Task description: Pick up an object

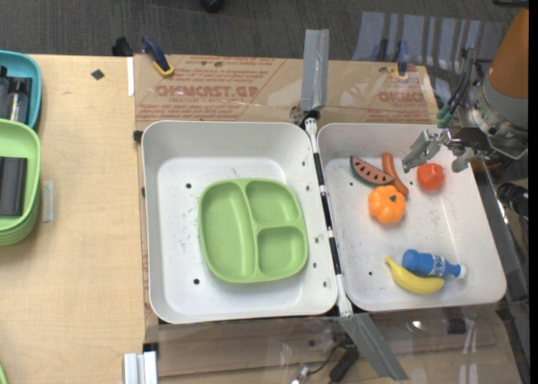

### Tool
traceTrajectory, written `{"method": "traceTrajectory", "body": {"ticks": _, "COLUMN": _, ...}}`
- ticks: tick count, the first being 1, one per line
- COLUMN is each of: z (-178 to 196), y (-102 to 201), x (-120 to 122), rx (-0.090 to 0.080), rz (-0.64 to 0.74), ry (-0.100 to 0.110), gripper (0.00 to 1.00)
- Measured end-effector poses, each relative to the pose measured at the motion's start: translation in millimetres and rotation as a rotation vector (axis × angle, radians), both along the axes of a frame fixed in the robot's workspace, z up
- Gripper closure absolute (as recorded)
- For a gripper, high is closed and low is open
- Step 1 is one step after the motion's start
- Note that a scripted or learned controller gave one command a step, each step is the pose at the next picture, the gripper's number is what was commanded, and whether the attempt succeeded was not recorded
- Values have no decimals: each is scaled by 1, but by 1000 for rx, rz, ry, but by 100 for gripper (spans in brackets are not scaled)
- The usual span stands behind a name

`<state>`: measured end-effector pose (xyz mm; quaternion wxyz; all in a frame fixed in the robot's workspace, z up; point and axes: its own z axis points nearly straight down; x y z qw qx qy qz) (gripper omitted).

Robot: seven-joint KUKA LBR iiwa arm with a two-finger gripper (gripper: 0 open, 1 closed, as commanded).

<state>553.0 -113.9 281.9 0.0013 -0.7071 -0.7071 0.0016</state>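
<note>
The right bin [471,290] holds a watermelon slice [371,171], a sausage [392,171], a red tomato [430,176], an orange pumpkin [387,205], a blue bottle [432,264] and a yellow banana [414,280]. My gripper [439,154] hangs over the far right part of this bin, just above the tomato. Its fingers [418,152] are spread apart, with nothing between them.
The left bin [168,206] holds a green divided plate [253,229]. A grey post [314,71] stands behind the gap between the bins. Blue and green trays [17,155] sit at the far left of the wooden bench.
</note>
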Motion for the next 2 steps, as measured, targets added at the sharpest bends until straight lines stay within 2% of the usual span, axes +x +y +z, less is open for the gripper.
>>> {"method": "traceTrajectory", "body": {"ticks": 1, "z": 8, "y": -1, "x": 0, "rx": -1, "rz": -1, "ry": 2, "gripper": 100}}
{"method": "traceTrajectory", "body": {"ticks": 2, "z": -92, "y": 115, "x": -54, "rx": -1, "rz": -62, "ry": 2, "gripper": 100}}
